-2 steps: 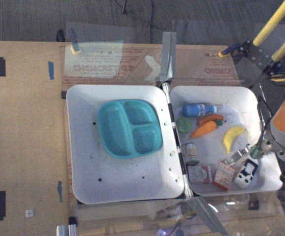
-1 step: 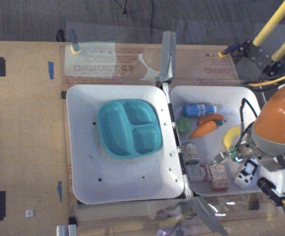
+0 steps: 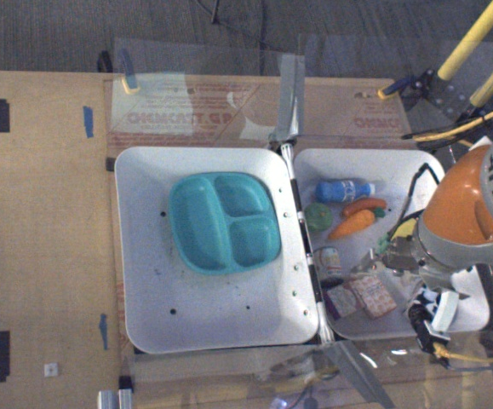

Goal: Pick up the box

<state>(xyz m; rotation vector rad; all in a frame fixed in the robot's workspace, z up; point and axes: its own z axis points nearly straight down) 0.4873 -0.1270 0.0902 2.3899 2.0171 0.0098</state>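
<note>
Fingers point(image 3: 381, 258) just above box point(image 3: 372, 295) — right bin point(image 3: 476, 309), near front

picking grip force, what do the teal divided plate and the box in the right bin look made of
Teal plate: probably moulded plastic, given its uniform colour, soft sheen and rounded compartment edges. Box: probably printed cardboard, flat-faced with a matt patterned surface, though too small to be sure.
</note>
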